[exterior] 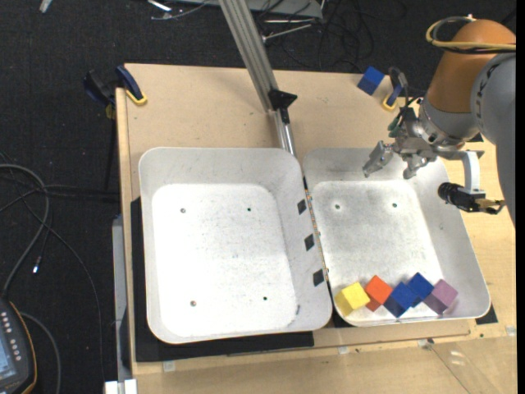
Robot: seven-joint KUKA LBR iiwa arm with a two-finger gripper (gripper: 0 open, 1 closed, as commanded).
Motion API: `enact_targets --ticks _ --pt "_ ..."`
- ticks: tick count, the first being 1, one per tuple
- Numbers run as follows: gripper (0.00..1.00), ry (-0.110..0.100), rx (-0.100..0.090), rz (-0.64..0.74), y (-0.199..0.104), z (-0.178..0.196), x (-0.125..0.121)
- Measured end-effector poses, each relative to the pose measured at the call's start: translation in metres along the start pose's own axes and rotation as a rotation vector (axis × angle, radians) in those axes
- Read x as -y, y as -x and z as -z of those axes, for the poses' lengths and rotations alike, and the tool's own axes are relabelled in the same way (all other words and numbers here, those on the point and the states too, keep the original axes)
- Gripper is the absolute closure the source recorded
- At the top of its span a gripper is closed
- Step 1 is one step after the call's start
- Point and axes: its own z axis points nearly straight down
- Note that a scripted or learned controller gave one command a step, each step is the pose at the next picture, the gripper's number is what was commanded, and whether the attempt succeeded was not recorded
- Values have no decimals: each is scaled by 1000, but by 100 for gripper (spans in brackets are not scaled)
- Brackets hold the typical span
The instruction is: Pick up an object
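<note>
Nearest the camera, along the front wall of the right-hand shallow white plastic bin (459, 245): four small foam cubes in a row, namely a yellow cube (353, 297), an orange cube (377, 290), a dark blue cube (408, 293) and a pale purple cube (442, 295), packed closely, the orange touching the yellow and the blue. Left-hand shallow white plastic bin (164, 179) alongside, its rim meeting that of the right bin. Further small blue cube (372, 80) on the bare wooden bench top (197, 105) beyond the bins, beside a yellow-handled clamp (392, 89).

Two-finger metal gripper (396, 164) at the far edge of the right bin, fingers (376, 160) spread, nothing between them; well apart from the row of cubes. Grey arm with orange band (459, 64) entering from the right.

Progress, judged: pick not yet made; no cube grasped or lifted. Remaining: travel toward the near wall, descent over one cube, closure, lift. Likely difficulty: tight packing of the cubes against the bin wall, leaving little room for a finger.

Hard to make out: exact fingertip height above the bin floor; wrist detail behind the gripper, partly cut off at the right.
</note>
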Motion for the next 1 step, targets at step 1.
enact_targets --ticks 1 --pt "0 -4 -7 7 -51 -41 66"
